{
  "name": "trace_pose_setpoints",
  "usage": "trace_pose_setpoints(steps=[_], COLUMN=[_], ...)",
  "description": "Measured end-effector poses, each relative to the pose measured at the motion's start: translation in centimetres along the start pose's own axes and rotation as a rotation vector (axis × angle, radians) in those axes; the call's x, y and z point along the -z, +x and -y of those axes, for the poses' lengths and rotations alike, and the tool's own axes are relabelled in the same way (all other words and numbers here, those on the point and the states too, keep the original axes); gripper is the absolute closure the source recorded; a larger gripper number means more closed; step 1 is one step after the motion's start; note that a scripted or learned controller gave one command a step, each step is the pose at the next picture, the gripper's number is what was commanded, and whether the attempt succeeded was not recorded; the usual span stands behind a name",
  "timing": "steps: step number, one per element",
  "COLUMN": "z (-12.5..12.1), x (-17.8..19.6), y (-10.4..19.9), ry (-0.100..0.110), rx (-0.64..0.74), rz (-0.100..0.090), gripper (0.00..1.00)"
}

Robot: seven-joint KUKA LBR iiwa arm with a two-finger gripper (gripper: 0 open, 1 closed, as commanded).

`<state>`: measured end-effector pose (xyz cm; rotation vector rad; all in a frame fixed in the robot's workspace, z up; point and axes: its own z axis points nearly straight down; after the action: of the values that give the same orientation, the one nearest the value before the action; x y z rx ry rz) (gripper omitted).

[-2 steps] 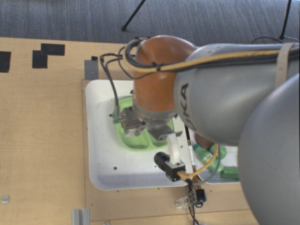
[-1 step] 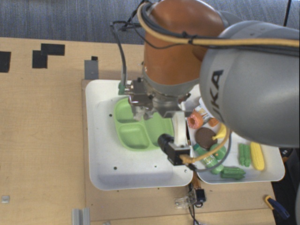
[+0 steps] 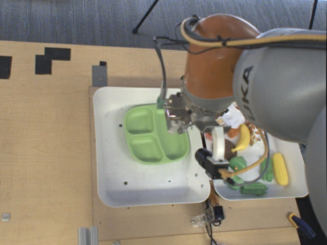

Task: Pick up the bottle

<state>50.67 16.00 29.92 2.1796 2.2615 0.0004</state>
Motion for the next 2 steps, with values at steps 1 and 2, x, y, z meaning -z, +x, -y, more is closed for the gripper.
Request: trace_pose_setpoints(steps=[1,2], z=[2.1,1.9], x=[-3.4,-7.6], y=[-2.6,3.9], ry=[0.000,0.003], rx=[-0.069,-0.115], rz=[0.000,-0.001], gripper=[1.00,1.00])
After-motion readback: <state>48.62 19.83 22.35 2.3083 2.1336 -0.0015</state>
